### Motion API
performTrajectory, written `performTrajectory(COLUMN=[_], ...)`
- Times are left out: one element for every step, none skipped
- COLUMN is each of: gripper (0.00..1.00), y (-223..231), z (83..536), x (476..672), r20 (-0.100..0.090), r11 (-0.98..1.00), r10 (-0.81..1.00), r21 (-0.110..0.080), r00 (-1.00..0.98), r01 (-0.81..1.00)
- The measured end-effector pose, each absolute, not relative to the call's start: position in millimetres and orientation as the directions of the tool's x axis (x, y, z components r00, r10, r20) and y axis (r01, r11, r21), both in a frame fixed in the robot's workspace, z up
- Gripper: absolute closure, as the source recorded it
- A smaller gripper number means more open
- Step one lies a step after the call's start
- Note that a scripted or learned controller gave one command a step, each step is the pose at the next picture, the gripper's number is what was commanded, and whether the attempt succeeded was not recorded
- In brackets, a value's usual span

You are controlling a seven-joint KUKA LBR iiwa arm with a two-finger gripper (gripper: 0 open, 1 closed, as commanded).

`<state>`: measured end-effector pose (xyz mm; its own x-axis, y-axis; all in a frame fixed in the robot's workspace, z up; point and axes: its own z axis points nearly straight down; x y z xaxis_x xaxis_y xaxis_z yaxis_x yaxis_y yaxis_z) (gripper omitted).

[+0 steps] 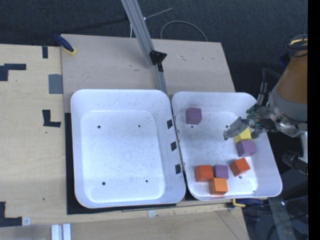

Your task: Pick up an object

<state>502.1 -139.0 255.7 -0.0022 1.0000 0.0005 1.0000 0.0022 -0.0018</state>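
A: Bench point(125, 69) first, at the far left: pale wood with dark tape marks, and a blue and yellow clamp point(65, 43) near its upper corner. What comes next?

B: The left bin point(80, 134), white with a few dark specks on its floor. A grey metal bar point(137, 24) runs down at a slant from the top to the gap between the two bins.

A: And the right bin point(270, 179)?

B: It has the blocks. A purple cube point(193, 115) sits alone near the upper left of it. Along the lower edge there is a cluster: an orange cube point(203, 172), a small purple cube point(220, 171) touching it, and another orange cube point(218, 185) just below those two. A tilted orange-red cube point(240, 166) lies a little to their right.

A: Where is the gripper point(239, 130)?

B: Low over the right side of that bin, reaching in from the right. A yellow block point(245, 133) sits right at its fingertips, and a purple block point(245, 147) is just below, touching the yellow one.

A: Does it have hold of the yellow one?

B: I cannot tell. The fingers are dark and blurred against the block, so how wide they stand is unclear.

A: And furthest right?

B: The arm point(295, 89), with its orange band.
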Motion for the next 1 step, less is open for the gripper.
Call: performTrajectory(gripper=[0.0], y=[-139.2], z=[255.8], x=[502.1], r20=[0.0], r11=[0.003], r10=[1.0], r21=[-0.002], r00=[-0.003], r01=[1.0])
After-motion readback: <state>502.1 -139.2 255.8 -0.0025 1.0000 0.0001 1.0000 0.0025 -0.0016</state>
